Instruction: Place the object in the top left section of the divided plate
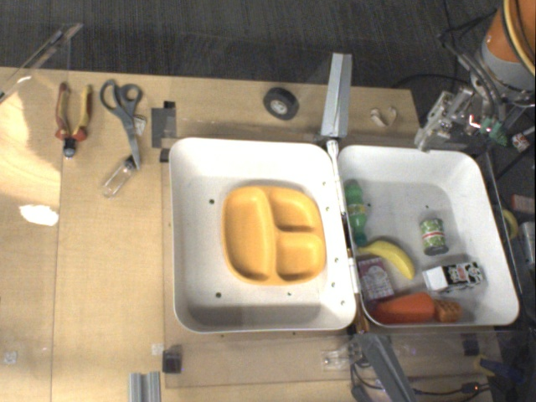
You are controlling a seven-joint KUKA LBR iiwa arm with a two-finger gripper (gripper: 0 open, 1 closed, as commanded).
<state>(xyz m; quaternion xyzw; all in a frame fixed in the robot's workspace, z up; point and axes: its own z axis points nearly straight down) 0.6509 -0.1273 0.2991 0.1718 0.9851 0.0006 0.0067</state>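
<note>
A yellow divided plate [273,232] lies in the middle of the left white bin [194,224], with one long section on its left and two smaller ones on its right. All its sections are bare. The right white bin [469,182] holds a banana [392,255], a green bottle [356,210], a small green can [433,234], a purple packet [374,278], an orange carrot-like piece [408,309] and a white and black carton [456,276]. My gripper [435,126] hangs above the far edge of the right bin, apart from every object and with nothing in it.
On the bench left of the bins lie scissors [126,111], red-handled pliers [72,117] and a clear tube [119,177]. A roll of black tape [281,103] sits behind the left bin. A grey metal post [337,95] stands between the bins' far corners.
</note>
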